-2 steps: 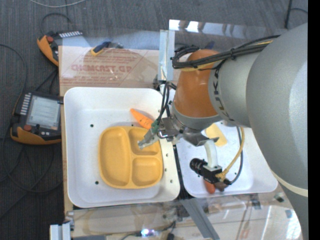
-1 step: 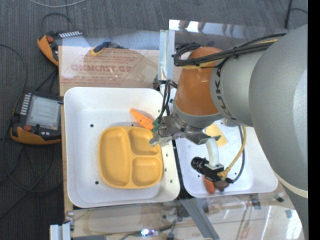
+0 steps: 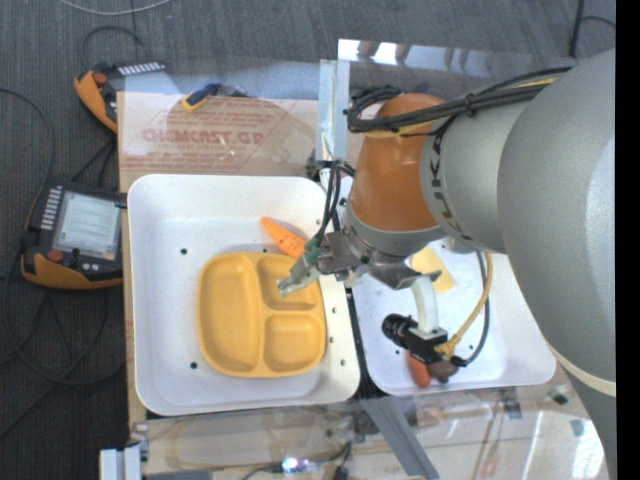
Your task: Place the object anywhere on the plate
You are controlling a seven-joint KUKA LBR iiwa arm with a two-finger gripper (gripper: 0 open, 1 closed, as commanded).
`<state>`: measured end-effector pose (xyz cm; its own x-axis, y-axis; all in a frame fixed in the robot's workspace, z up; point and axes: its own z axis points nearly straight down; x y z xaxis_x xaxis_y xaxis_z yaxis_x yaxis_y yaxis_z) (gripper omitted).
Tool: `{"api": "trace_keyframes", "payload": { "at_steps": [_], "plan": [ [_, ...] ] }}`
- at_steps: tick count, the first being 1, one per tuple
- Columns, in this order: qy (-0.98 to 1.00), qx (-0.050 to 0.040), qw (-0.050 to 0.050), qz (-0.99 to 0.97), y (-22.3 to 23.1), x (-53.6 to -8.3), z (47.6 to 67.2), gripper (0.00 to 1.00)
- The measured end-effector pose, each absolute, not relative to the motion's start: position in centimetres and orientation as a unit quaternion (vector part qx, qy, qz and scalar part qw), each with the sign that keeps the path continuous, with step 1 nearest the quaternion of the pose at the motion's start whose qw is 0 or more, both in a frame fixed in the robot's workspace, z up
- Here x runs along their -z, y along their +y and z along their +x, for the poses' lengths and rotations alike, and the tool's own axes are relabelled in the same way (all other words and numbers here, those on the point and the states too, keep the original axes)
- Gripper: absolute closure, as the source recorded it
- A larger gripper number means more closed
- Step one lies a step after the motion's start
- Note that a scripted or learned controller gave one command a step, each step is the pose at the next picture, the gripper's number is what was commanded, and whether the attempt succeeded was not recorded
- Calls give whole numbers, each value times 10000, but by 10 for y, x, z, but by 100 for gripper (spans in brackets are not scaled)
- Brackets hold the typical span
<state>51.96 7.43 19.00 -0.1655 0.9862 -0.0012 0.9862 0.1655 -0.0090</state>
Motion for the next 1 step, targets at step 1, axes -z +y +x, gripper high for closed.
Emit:
{"api": "trace_keyframes", "payload": {
  "at_steps": [1],
  "plan": [
    [-7633,-48,35,-6460,74,-198,520,100]
  ]
}}
